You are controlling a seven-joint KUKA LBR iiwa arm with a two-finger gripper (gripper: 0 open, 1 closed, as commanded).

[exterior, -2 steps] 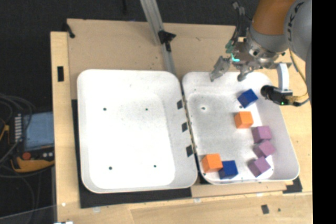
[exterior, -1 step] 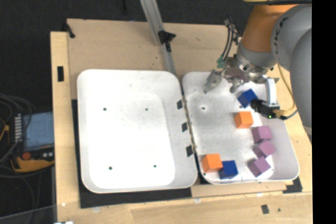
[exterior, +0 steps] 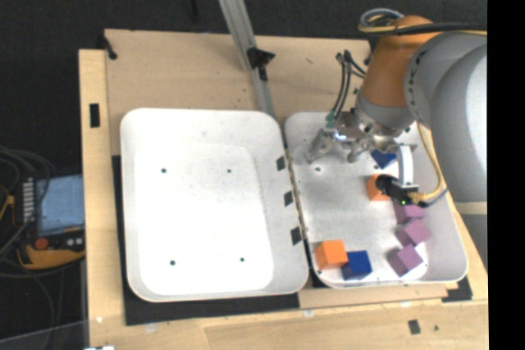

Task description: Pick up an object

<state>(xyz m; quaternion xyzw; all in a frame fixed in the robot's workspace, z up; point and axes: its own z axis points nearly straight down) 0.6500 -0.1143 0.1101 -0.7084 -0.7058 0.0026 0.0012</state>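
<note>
The right bin [exterior: 324, 184] is the landmark here. All the loose things lie inside it: an orange block [exterior: 332, 252] and a blue block [exterior: 358, 264] touch each other at its near edge, and three purple blocks [exterior: 410, 232] sit close together by its near right corner. Another orange block [exterior: 378, 188] and a blue piece [exterior: 384, 159] lie farther back, partly hidden under the arm [exterior: 443, 111]. The left bin [exterior: 201, 201] stands just beside it on the bench [exterior: 164, 61], probably as the place for moved things.

The end effector [exterior: 338, 145] hangs over the far left part of the right bin, above bare floor. Its fingers [exterior: 318, 147] look spread apart, with nothing between them. I judge the pick is not yet done; the nearest candidates are the orange block and blue piece behind it.
</note>
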